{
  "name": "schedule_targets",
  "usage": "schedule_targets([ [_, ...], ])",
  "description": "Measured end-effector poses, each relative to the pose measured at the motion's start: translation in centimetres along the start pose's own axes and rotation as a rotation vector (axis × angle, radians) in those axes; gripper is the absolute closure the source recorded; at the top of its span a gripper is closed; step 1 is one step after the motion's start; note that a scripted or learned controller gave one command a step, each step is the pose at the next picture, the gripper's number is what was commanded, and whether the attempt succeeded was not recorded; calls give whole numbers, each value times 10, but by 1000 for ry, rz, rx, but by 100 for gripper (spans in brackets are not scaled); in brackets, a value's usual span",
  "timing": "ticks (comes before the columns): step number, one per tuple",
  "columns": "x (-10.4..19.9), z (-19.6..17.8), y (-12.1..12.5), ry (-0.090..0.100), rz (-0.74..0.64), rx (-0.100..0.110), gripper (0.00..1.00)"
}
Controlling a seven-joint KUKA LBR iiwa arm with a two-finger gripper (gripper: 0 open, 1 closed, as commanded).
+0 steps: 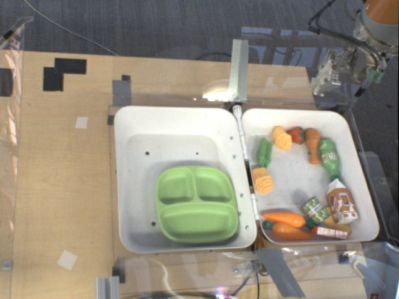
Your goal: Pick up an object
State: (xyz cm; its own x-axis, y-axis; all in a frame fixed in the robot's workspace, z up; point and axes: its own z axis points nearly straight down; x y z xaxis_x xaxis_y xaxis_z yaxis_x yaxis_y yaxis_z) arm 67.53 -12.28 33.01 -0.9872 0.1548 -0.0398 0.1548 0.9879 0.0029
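Just one fixed camera here, mounted high above the counter (pixel 62 167) and tilted down at a slant, far enough back that both white bins are framed whole: left bin (pixel 134 167), right bin (pixel 293 182). Dark floor is caught along the top. The arm (pixel 377 8) is clipped at the top right corner.

green plate (pixel 197 204), white bins (pixel 181 120), orange carrots (pixel 285 219)

No writing can be read anywhere. The carton (pixel 342 204), the green bottle (pixel 329 156) and the small green box (pixel 315 210) in the right bin (pixel 357 142) carry printed labels, but the print is too small and blurred to make out.
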Motion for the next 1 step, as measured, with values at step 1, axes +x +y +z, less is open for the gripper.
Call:
schedule_targets([
  [1,-2,-14,1,-13,-2,-1,100],
])
